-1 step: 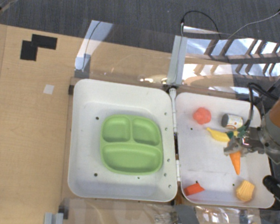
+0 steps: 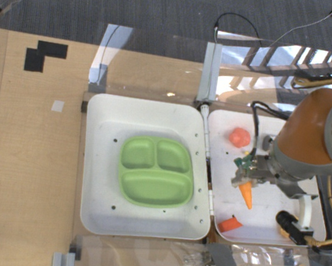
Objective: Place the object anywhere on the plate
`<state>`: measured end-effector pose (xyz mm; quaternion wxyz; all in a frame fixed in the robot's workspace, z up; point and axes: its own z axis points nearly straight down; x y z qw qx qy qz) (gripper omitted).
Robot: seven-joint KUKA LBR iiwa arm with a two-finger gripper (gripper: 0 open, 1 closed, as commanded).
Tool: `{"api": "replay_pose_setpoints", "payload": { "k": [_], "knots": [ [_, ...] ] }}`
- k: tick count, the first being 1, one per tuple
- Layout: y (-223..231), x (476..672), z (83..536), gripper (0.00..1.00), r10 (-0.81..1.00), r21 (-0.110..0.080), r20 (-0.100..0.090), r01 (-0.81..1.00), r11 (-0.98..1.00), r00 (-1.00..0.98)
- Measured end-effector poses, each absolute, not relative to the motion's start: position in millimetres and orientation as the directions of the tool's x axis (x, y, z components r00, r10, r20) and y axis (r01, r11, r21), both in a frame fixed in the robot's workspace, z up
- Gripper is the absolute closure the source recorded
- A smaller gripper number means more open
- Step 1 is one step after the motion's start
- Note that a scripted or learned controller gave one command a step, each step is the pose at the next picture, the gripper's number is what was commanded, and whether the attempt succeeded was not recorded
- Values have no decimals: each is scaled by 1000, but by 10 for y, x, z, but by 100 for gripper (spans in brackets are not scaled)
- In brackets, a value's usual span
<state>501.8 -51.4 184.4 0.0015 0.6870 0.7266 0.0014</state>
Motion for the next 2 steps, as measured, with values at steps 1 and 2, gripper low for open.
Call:
{"api": "replay_pose_setpoints", "payload": {
  "k": [1, 2],
  "knots": [
    [432, 5289, 1842, 100, 998, 2, 1, 998, -68, 68],
    [430, 5289, 1844, 0, 998, 3, 1, 998, -67, 67]
  ]
}}
